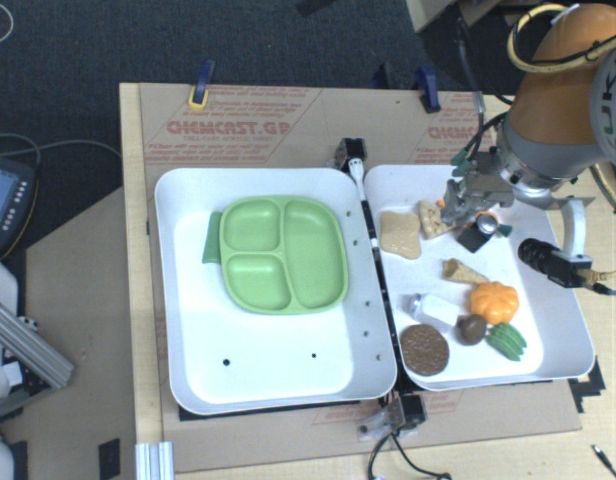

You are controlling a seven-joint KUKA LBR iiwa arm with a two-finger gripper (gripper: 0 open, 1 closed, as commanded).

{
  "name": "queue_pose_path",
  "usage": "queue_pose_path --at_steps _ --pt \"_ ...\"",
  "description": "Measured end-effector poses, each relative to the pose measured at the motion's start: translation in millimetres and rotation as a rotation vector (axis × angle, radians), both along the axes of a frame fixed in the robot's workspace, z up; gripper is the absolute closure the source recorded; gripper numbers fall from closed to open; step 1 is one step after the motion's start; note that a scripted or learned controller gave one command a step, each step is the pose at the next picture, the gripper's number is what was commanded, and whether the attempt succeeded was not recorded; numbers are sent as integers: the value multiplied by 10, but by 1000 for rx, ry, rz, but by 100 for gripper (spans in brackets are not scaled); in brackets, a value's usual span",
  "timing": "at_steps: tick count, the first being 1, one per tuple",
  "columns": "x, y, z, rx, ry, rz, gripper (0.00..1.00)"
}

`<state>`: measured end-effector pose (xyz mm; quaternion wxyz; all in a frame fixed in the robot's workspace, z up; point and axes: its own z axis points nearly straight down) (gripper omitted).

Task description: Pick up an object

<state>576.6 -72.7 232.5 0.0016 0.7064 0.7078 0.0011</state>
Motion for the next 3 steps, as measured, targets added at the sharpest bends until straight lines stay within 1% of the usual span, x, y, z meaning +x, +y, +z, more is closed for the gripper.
queue_pose_path --at_steps 1,2,3 --pt "-18 -46 18 0 1 -2 100" --pt "17 6 -75 1 6 -1 100" --pt "-81 -75 -180 1 7 -3 100"
